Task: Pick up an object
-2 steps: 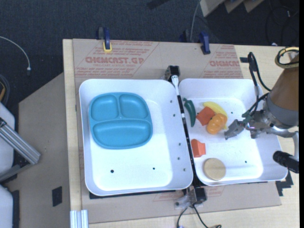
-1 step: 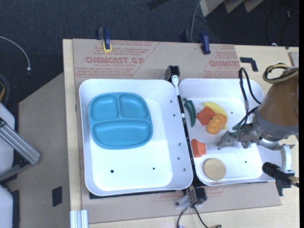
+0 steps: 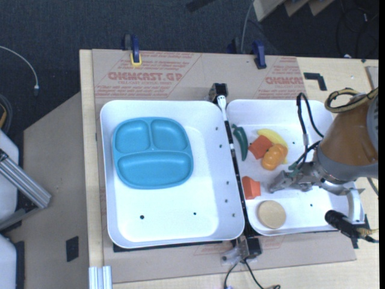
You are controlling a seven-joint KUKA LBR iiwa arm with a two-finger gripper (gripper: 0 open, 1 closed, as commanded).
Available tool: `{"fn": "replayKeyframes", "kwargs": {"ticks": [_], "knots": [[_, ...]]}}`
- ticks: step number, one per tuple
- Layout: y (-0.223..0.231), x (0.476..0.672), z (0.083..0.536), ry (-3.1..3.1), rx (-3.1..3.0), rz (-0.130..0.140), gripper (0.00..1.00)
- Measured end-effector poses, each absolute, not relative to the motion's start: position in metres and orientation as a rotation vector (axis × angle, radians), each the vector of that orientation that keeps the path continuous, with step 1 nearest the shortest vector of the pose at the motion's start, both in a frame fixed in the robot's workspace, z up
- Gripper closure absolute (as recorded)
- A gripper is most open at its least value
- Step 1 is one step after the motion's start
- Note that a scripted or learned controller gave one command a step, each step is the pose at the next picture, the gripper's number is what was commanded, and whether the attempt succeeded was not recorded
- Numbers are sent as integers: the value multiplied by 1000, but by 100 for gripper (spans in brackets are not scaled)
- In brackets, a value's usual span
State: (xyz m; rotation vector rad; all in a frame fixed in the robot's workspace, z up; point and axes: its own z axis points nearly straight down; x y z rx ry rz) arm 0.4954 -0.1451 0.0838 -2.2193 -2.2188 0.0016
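My gripper [image 3: 278, 182] reaches in from the right and hangs low over the middle of the right bin [image 3: 313, 218]. Just above it in the view lie an orange fruit-like piece [image 3: 274, 156], a red block [image 3: 260, 146] and a yellow banana-like piece [image 3: 272, 136]. A green pepper-like piece [image 3: 241, 142] rests by the bin's left wall. To the gripper's left sits a small orange-red piece [image 3: 251, 188]. A tan round disc [image 3: 271, 214] lies in front of it. Nothing shows in the gripper's grasp.
The left bin [image 3: 174, 221] holds a blue divided plate [image 3: 153, 153] at its far left. The arm's grey body and orange band [image 3: 352, 140] cover the right bin's right side. Black cables [image 3: 302, 125] loop over that bin's far part.
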Motion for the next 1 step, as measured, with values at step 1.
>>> {"fn": "replayKeyframes", "kwargs": {"ticks": [1], "knots": [[-145,496,94,-2221,-2223,0,100]]}}
